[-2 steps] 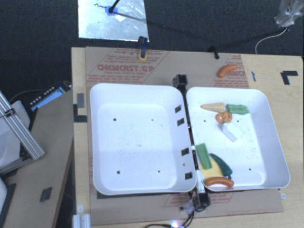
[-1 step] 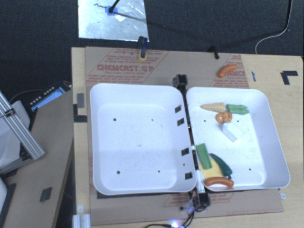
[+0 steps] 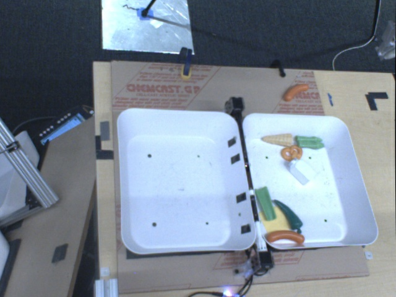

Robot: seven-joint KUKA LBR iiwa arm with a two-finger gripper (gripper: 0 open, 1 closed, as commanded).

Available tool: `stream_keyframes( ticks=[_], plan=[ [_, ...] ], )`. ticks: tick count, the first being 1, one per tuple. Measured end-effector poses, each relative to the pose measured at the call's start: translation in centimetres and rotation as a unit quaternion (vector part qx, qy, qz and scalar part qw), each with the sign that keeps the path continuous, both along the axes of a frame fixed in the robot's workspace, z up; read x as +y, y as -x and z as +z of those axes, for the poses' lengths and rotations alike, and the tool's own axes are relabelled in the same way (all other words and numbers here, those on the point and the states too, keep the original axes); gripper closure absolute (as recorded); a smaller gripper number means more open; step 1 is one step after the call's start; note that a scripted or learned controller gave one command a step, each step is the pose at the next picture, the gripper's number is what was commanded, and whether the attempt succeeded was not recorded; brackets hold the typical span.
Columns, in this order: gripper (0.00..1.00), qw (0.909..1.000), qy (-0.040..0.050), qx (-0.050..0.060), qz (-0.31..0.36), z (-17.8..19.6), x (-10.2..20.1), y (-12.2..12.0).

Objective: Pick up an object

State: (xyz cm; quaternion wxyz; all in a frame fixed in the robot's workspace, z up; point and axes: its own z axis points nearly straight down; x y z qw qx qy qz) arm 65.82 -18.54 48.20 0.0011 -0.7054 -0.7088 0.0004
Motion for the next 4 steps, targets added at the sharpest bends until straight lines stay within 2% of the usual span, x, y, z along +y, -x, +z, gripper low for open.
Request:
stream_keyframes(
  ticks=[1,2,3,4],
  plan=[
    [1.0,1.0,0.0023,-0.006,0.0,5.7,-0.1,-1.0],
    [1.0,1.0,0.0012,-0.003,-0.003,5.4,-2.2,2.2],
    [1.0,1.0,0.0007,-0.001,0.0,1.1,-2.0,-1.0],
    [1.0,1.0,0.0015,-0.005,0.0,5.7,-1.1,0.1]
  ],
)
